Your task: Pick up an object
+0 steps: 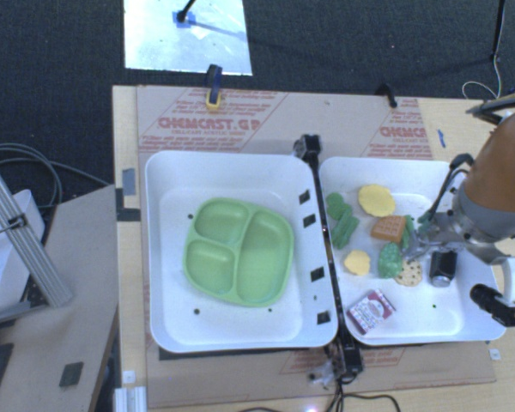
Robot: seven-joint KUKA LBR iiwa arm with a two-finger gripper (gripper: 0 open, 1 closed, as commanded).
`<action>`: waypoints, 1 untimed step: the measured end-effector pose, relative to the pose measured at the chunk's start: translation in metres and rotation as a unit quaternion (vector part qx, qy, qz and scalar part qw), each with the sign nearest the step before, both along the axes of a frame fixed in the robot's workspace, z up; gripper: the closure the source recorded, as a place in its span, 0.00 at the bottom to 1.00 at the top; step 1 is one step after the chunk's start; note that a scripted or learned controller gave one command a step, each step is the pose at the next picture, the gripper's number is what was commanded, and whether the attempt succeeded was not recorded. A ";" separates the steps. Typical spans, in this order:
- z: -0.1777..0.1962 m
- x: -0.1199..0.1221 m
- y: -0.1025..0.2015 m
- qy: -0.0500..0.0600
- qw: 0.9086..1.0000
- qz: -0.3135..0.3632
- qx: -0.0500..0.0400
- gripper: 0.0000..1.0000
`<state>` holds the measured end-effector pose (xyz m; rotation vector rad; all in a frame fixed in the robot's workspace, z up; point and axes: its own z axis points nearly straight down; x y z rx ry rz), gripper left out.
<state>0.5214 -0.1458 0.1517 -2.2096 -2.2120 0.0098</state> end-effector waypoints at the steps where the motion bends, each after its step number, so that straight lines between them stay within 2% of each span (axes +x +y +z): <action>1: -0.040 -0.018 0.019 -0.019 1.000 0.001 -0.005 1.00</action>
